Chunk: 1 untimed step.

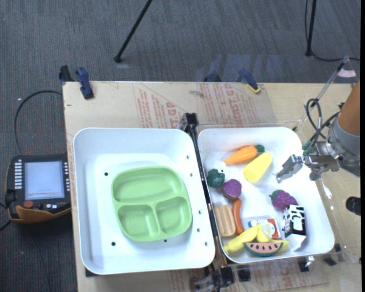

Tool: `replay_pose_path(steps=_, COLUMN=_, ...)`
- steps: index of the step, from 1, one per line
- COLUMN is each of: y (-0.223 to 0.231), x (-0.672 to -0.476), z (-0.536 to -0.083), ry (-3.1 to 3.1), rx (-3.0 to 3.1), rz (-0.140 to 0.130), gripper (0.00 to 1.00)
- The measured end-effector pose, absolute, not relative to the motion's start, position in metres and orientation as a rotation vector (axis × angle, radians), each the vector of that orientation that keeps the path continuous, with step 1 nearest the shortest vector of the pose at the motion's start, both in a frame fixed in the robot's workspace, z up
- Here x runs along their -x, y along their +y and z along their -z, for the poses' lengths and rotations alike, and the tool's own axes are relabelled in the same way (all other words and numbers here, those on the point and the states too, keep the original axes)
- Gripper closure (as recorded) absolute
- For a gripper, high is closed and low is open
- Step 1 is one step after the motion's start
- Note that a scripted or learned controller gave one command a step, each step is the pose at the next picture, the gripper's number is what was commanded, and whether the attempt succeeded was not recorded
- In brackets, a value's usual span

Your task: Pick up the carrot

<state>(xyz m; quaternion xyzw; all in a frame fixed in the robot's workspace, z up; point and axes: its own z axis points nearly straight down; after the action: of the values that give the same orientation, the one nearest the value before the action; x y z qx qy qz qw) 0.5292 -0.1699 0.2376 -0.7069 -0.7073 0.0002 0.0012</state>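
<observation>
One fixed camera, high above the tabletop

It looks down at a slant toward twelve o'clock, far enough back to take in both white bins, the tabletop and floor beyond. The arm enters at three o'clock.

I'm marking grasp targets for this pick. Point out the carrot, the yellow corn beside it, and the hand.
carrot point(241, 155): camera view, middle of its orange body.
yellow corn point(258, 167): camera view, centre of the cob.
hand point(290, 166): camera view, at its fingertips.
</observation>
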Motion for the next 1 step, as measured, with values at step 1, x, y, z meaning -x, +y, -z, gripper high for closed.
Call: replay_pose_path(steps=1, y=-0.1683, x=-0.5941, z=-0.1039, ry=-2.323, rx=2.092, rz=-0.01, gripper=0.0)
